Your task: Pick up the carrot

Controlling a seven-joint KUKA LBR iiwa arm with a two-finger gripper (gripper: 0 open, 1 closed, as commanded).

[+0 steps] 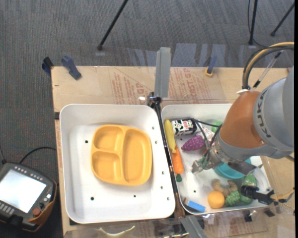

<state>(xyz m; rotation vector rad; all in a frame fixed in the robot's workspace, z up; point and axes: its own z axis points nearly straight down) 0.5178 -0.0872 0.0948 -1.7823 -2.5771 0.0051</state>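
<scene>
Carrot (178, 163): lying along the left wall of the right bin (188, 202), just below a yellow banana-like piece (169, 135), untouched.
Pincer (198, 165): hovering low over the middle of the right bin, just right of the carrot and apart from it; whether spread or pressed together, cannot tell.
Arm (258, 123): reaching in from the right, grey with orange band, "KUKA" lettering partly showing.
Right bin contents: purple grapes (193, 143), small black-and-white carton (184, 127), teal bowl (229, 171), orange ball (216, 199), green lumpy item (234, 198), blue block (194, 205).
Left bin (74, 192): holding a yellow divided plate (122, 154) at its centre.
Bench (104, 86): cardboard surface bearing faint red print, not readable.
</scene>
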